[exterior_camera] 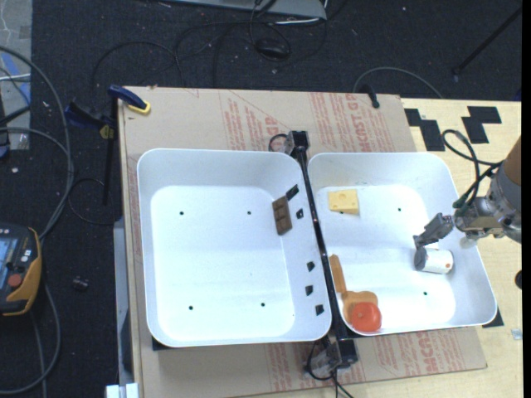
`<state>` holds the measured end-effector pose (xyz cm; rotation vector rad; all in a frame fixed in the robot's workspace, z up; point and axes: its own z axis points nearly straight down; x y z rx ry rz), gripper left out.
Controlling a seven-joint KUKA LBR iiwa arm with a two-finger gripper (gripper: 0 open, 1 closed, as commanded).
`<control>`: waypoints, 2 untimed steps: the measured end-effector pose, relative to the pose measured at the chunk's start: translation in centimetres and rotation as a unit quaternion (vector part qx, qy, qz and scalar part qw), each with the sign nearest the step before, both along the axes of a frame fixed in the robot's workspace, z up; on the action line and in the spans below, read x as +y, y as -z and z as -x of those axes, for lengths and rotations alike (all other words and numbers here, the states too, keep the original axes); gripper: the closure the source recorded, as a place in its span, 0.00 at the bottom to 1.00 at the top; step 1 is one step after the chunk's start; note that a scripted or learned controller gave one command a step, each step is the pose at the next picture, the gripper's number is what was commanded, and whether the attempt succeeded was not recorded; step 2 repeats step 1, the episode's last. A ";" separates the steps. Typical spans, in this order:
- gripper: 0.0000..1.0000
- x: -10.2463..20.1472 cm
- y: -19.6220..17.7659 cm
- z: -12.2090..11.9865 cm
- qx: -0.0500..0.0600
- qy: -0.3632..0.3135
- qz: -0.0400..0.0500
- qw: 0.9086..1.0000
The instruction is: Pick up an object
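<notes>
— Nearest us? Orange ladle [357, 303], right bin's [465, 305] front-left corner.
— Gripper [431, 237]?
— Near the right edge, touching the white cylinder [436, 260]. Grip hard to judge.
— Cheese wedge [344, 201] sits toward the back edge; chocolate bar [283, 215] by the left bin's [166, 247] right edge.

A single camera looks down from above the counter [216, 123], tilted at a slant so the far edge sits toward the top of the picture and the near edge toward the bottom. It stands far enough back to take in both white bins, the left bin [158, 181] and the right bin [431, 172], along with the dark floor [66, 48] beyond the counter on the far and left sides. The arm [510, 197] enters from the picture's right edge, and the hand [433, 232] lies over the right bin, with the left bin well off to its far side across the divider.
</notes>
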<state>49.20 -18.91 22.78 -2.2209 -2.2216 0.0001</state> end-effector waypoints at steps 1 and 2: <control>0.00 3.0 -3.3 -0.9 -0.001 -0.043 0.000 0.999; 0.00 3.0 -3.3 -0.9 -0.001 -0.043 0.000 0.999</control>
